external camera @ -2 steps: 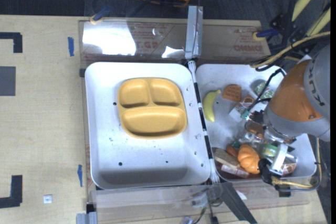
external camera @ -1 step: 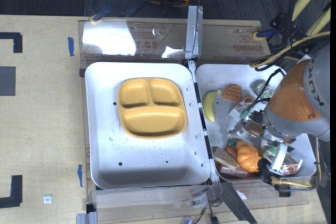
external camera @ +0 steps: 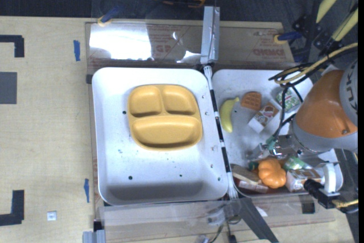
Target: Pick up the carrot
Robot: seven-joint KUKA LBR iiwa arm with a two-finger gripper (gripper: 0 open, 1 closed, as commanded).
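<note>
Hovering tool [external camera: 277, 149] just above orange toy [external camera: 272, 173].

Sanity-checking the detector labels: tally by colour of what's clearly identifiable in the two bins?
Yellow: 2, the divided tray in the left bin and a banana-like piece in the right bin
Orange: 1, a rounded item near the right bin's front edge
Brown: 1, a small waffle-like piece
White: 1, a small carton
Total: 5. The clutter under the arm is too jumbled to count.

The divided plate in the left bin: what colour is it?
Yellow, plain and unpatterned; the plate shows clearly in the camera view.
</note>
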